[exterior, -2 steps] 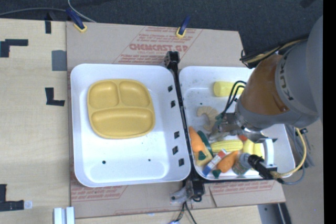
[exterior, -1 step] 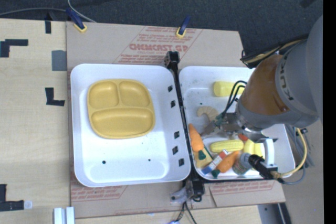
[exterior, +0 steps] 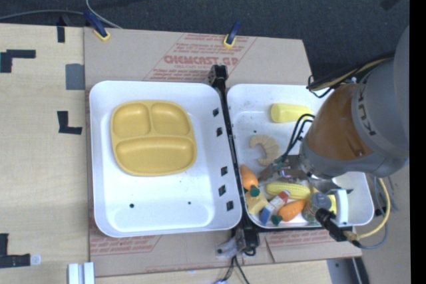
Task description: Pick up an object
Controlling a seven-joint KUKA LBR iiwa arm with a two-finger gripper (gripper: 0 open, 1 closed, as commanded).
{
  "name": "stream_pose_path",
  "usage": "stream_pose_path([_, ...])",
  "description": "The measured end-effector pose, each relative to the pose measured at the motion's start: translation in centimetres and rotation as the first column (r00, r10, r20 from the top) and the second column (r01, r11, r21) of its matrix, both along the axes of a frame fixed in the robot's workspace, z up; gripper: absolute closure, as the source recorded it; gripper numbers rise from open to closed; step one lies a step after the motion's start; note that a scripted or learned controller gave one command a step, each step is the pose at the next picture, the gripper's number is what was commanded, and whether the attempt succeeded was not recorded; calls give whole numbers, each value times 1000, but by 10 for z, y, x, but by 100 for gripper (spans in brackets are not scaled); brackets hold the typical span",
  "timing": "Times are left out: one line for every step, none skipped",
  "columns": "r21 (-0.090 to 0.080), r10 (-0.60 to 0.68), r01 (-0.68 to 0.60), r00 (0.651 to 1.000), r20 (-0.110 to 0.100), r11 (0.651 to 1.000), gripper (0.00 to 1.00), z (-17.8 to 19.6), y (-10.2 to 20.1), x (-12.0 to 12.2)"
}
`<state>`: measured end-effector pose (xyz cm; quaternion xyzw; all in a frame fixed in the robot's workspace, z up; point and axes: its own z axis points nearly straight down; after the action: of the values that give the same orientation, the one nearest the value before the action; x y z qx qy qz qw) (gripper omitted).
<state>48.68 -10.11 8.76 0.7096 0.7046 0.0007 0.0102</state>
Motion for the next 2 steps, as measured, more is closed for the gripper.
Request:
stream_pose_path([12, 8, -8, 1000, -11, 1000, 0, -2, -6, 62])
stream_pose_path([12, 6, -6, 1000, -14, 1000, 0, -2, -10, 4])
